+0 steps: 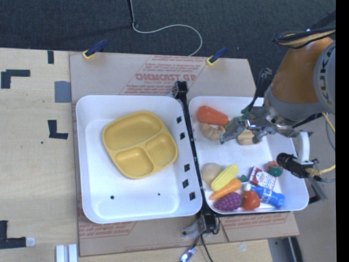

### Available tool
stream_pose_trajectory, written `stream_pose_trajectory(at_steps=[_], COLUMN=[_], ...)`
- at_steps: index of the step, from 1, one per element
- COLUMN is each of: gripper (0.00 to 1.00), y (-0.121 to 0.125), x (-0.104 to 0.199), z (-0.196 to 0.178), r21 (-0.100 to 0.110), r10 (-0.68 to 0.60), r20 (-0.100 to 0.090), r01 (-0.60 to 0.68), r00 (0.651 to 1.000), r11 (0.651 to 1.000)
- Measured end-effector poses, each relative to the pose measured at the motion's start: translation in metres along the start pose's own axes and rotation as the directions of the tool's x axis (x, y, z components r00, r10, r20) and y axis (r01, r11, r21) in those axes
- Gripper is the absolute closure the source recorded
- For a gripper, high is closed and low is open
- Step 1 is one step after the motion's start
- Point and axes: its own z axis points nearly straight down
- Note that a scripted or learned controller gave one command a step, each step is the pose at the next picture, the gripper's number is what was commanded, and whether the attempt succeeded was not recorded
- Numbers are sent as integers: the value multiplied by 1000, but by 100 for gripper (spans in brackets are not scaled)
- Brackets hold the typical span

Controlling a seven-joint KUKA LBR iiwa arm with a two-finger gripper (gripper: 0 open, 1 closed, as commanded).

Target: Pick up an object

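You're picking from the right bin point(301, 198), where the toys lie in two clumps: near the far end an orange carrot point(212, 115) touching a tan bread piece point(211, 130), and at the near end a pale potato point(211, 172), a yellow corn cob point(224, 176), a second small carrot point(226, 189), purple grapes point(229, 202), a red tomato point(250, 200) and a red-and-blue packet point(265, 185). Your pincer point(235, 131) hangs low by the far clump, just beside the bread; its fingers look parted, and nothing sits between them. Another tan piece point(248, 138) lies under the wrist, partly hidden. My guess at the risk: the carrot and bread touch, so a close could nudge both aside or pinch an edge that slips. Count two carrots, one of each other toy, two bins on the bench point(32, 162), and one yellow divided plate point(139, 143) in the left bin point(90, 162)
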Motion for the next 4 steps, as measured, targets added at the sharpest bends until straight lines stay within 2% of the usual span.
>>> stream_pose_trajectory(at_steps=[1,2,3,4], gripper=[0,0,0,100], y=[-2,-64,-62,-63], x=[-14,41,61,60], z=[126,-11,-185,-185], r21=[10,-7,-20,-1], r10=[3,-4,-4,0], r20=[-1,-2,0,2], r01=[-3,4,4,0], r00=[1000,1000,1000,1000], r11=[1000,1000,1000,1000])
